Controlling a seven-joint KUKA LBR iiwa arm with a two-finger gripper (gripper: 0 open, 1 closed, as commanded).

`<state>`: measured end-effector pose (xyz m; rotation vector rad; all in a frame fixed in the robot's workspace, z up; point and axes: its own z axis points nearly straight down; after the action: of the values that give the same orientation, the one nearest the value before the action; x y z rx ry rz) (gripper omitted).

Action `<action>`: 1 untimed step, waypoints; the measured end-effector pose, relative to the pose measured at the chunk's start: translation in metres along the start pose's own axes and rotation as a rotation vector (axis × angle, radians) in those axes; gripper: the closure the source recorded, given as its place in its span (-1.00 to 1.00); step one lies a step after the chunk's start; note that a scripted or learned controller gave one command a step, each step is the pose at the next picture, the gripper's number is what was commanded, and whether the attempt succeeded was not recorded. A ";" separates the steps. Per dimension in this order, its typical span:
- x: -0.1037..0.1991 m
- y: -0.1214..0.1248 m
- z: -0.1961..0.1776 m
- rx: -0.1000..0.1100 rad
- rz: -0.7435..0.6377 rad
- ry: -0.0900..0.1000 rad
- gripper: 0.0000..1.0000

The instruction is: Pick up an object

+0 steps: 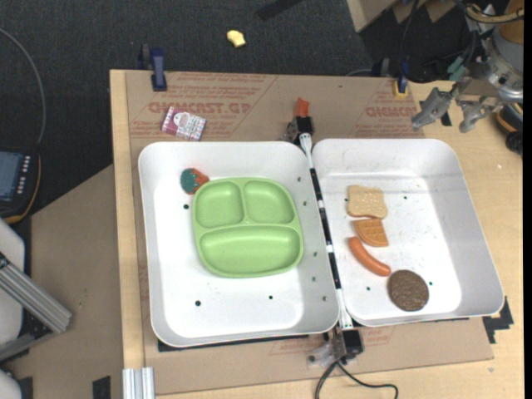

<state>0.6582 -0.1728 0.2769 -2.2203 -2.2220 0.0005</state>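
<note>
Sausage (369, 257), orange-red, curved, in right bin (465, 214); end effector (449, 110) apparently wide, holding nothing.

Left bin (166, 248): we see a green tray (247, 226).
Right bin (449, 214): toast (366, 201), sausage (369, 257), patty (408, 290).
Hand (453, 110): beyond the right bin.

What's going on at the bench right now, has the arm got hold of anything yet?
Not yet. The gripper hangs above the bench past the far corner of the right bin, with nothing between its fingers. In that bin lie a slice of bread, a waffle piece, a sausage and a brown patty. The left bin holds a green divided plate with a small round toy beside it.
</note>
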 end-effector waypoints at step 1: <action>0.059 -0.052 0.098 0.013 -0.004 0.005 -1.00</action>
<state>0.6060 -0.1138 0.1785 -2.2071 -2.2170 0.0086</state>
